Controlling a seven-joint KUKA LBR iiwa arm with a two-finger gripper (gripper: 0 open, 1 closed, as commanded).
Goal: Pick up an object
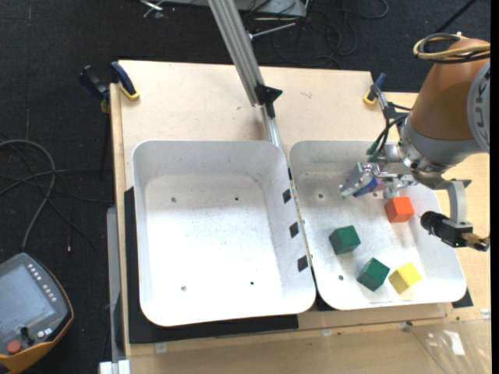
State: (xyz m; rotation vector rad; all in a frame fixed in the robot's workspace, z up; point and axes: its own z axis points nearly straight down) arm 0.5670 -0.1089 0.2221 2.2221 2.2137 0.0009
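1. Orange cube [399,209] lying in the right bin [437,291], toward that bin's right wall and about midway between its far and near walls; just beside the end effector [360,184], not between its fingers.
2. No long axis to speak of on the cube; faces turned slightly off the bin walls, one corner toward the near edge.
3. No brand, label or readable writing anywhere; small black marks along the divide between the two bins, too small to read.
4. End effector hovering over the far half of the right bin, pointing toward the left bin; spread of its fingers impossible to tell, nothing visibly held.
5. Also in the right bin: one green cube [344,239] near the middle, a second green cube [373,273] toward the near wall, a yellow cube [405,277] just beside it on the right.
6. Left bin [148,209] white, speckled with fine dark dots, touching the right bin.
7. Worktop [195,100] of pale wood, with clamps at the far corners: blue-and-yellow clamp [125,82] at the far left, another [374,90] at the far right.
8. Slanted aluminium rail [234,41] crossing the far edge of the worktop.
9. Beyond, dark carpeted floor with black cables; teach pendant [27,306] at the lower left.
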